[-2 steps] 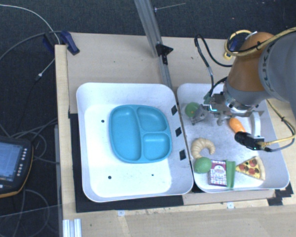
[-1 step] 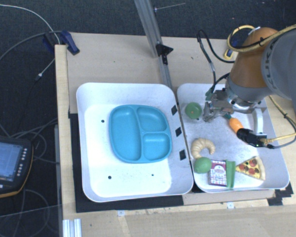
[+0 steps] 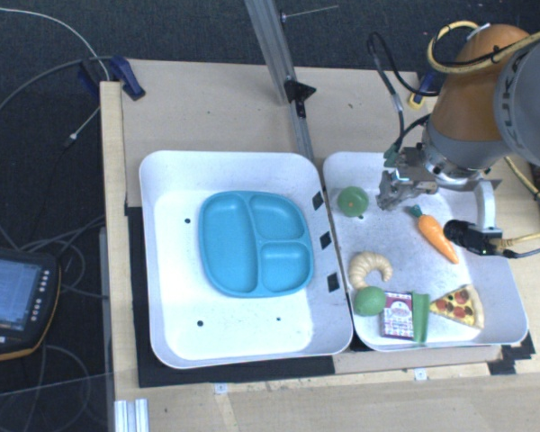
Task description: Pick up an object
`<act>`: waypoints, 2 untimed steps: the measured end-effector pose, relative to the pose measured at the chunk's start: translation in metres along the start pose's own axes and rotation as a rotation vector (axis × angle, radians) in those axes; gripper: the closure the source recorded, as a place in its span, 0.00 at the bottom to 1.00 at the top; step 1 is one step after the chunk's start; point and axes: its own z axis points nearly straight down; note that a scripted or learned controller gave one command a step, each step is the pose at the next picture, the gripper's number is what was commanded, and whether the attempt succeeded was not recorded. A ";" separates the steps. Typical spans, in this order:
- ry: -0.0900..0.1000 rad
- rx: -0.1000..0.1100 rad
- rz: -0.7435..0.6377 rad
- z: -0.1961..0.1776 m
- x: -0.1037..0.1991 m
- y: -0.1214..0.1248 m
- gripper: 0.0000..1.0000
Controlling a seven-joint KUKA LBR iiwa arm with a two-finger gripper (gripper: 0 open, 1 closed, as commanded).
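Gripper [image 3: 394,190] fingertips hard to resolve above carrot [image 3: 437,238], right bin [image 3: 513,309].

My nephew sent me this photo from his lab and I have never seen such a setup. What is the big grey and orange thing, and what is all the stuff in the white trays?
The photo is taken by one camera fixed above a bench, looking down at a slant. The grey and orange thing is a robot arm reaching in from the right. At its tip is a claw, which a program steers to pick things up. Here it hangs over the top of the right white bin; nothing can be seen held in it.

That bin holds toy food: a green ball just left of the claw, a carrot, a croissant, a second green ball, a small red box and a pizza slice.

The left white bin holds a blue divided plate. At the far left lies a handheld control screen with cables.
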 end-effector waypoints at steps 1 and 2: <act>-0.001 0.000 0.001 -0.044 0.000 0.005 1.00; 0.000 0.001 0.001 -0.071 0.000 0.007 1.00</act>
